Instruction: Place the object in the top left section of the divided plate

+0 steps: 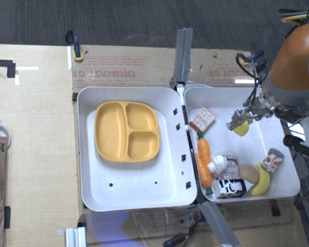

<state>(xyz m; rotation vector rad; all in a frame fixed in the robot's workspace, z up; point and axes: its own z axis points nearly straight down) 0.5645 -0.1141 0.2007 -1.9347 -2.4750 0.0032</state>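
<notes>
Lemon (241,129), small and yellow, pinched between the closed fingers of the gripper (239,122), raised over the right bin (283,189). Best carried high across the divider (184,133), then lowered slowly toward the yellow plate (126,131) and released low over its top left section.

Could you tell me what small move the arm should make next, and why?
Probably carry the yellow object leftward across the divider toward the divided plate. The gripper appears to hold it between its fingers, raised over the right bin, while the plate lies in the left bin.
</notes>
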